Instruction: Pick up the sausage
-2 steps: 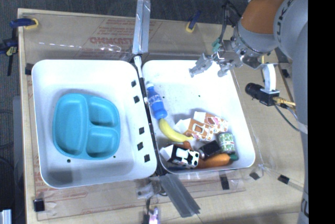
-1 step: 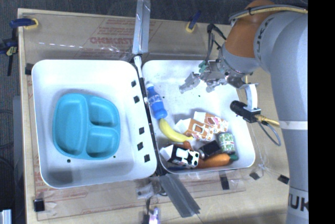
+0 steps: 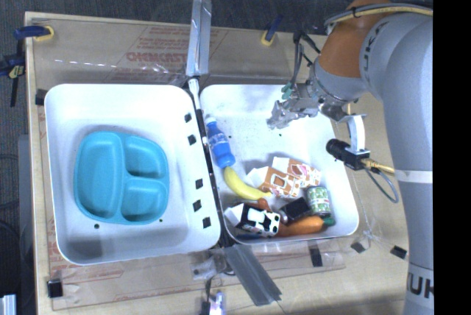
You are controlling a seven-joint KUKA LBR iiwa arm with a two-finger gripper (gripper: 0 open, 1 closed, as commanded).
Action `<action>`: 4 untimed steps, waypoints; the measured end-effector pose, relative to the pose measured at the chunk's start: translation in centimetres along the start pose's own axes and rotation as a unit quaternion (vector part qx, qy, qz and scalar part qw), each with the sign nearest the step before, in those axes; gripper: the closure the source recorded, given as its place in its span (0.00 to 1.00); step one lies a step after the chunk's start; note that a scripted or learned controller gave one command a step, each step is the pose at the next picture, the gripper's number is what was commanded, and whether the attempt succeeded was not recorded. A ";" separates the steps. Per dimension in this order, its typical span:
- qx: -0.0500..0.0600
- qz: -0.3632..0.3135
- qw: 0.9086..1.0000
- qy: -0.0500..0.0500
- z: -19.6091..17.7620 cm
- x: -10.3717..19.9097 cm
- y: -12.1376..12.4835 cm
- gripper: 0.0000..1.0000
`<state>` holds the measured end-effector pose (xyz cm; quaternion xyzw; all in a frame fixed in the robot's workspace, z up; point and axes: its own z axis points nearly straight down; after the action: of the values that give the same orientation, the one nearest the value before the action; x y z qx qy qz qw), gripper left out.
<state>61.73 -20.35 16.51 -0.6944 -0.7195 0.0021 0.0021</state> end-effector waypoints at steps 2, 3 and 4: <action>-0.002 0.039 0.999 -0.001 -1.5 -0.7 0.3 1.00; -0.002 0.039 0.999 -0.001 -1.5 -0.7 0.3 0.00; 0.000 0.073 0.997 0.001 7.5 1.0 -4.1 0.00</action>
<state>57.54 -19.45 9.06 -0.7452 -0.6668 0.0015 0.0022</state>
